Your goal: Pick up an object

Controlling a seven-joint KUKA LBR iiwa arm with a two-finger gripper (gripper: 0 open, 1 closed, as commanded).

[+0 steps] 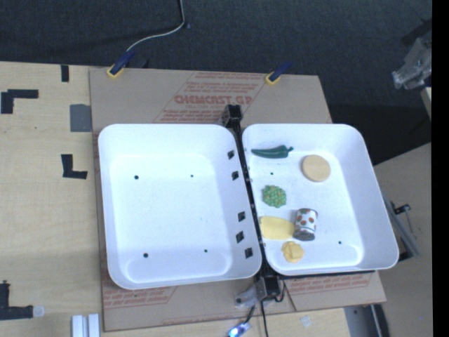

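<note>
Six objects (275, 196) in right bin (365, 188) | end effector (414, 69) well apart

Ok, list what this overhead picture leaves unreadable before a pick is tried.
- Gripper: a grey blur at the camera view's upper right, too blurred to read.
- Small can: its label is too small to read; it touches the yellow block, hiding part of that edge.
- Yellow lump: too small to identify.
</note>
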